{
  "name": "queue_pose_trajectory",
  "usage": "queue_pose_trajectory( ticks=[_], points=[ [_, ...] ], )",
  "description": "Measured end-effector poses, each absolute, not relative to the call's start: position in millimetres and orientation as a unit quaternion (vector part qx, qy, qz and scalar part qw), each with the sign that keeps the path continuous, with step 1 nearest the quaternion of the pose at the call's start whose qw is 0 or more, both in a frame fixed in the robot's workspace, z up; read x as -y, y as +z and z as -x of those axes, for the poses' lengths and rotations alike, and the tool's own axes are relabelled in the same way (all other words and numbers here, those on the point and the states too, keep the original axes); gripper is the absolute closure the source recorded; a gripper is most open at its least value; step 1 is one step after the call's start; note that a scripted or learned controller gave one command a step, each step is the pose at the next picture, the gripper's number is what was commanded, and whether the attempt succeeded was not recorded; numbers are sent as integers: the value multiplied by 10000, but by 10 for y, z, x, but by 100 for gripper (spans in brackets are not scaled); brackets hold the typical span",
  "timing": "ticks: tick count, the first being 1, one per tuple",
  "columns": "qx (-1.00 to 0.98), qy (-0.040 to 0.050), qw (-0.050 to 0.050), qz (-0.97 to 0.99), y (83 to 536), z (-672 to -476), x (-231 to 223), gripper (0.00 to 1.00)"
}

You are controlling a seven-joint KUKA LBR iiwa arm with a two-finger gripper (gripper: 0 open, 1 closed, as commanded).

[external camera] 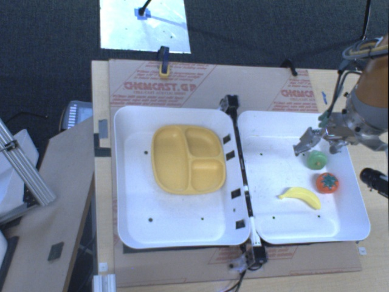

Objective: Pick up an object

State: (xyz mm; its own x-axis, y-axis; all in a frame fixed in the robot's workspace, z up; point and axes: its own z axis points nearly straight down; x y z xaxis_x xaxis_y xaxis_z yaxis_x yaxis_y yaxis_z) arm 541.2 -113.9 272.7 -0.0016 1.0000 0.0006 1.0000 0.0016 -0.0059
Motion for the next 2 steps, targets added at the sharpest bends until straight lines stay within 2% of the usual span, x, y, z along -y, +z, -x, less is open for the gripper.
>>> queue_pose_trajectory(
  ticks=[1, 2],
  points=[
    [7082, -5, -9, 7060, 2764, -5428, 1138, 0],
    [7075, 8, 7, 7068, 2280, -5522, 1149, 0]
  ],
)
